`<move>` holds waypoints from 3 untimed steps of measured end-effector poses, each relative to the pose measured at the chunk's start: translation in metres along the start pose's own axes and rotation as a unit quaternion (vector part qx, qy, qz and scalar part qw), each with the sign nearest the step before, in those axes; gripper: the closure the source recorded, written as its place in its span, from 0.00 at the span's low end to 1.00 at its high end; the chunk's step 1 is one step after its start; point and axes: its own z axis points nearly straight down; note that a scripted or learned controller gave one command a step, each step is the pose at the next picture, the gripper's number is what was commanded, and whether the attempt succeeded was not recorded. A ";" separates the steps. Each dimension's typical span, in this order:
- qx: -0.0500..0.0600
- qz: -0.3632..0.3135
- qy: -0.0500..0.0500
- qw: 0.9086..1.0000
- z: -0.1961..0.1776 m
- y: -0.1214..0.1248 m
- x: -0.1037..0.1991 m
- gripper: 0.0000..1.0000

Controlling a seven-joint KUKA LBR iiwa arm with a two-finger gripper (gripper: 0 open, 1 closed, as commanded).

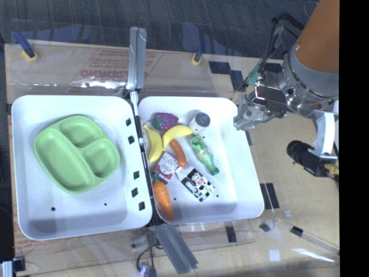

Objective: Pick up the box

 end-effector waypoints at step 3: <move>0.000 -0.144 -0.001 0.990 0.039 0.002 0.170 1.00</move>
